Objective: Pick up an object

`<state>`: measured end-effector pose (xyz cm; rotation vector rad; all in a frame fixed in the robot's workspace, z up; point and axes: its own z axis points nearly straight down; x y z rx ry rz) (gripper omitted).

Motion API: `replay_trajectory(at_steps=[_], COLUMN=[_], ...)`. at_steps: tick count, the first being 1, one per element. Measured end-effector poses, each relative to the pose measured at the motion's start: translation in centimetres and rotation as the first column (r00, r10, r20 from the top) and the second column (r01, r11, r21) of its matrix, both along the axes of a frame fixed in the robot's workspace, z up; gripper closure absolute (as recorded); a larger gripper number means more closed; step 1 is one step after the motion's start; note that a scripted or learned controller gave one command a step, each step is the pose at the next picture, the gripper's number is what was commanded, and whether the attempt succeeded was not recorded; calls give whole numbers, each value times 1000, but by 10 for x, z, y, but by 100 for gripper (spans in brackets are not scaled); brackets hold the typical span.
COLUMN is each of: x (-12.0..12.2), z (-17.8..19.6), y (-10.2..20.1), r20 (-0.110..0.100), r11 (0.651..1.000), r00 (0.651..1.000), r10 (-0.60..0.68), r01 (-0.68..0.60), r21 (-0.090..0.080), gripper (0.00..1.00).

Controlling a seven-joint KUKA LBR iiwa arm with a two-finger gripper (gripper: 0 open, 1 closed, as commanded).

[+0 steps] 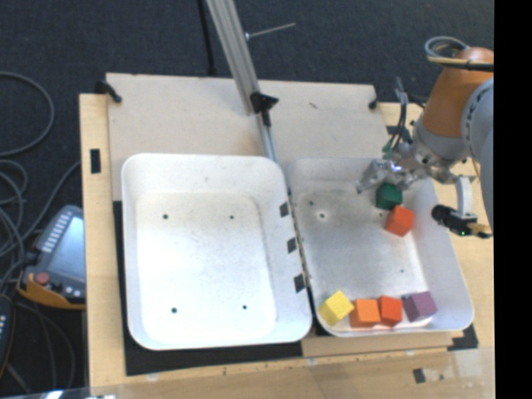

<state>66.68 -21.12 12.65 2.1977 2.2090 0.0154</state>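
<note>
Over the right white bin (440, 256), near its back edge, the metal two-finger gripper (384, 183) sits right above a small green block (387, 196), can't tell its fingers' state, orange cube (400, 221) just beside.

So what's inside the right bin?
The right bin holds a green block under the claw, an orange-red block, and a yellow, two orange, and a purple block along its near edge.
</note>
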Motion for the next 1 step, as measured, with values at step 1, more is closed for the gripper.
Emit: replay_trajectory(at_steps=[1], x=[-18], z=[-7], y=[-2], r20=[-8], r11=[1000], r00=[1000], r10=[-1], r01=[1], r21=[2], gripper=[0])
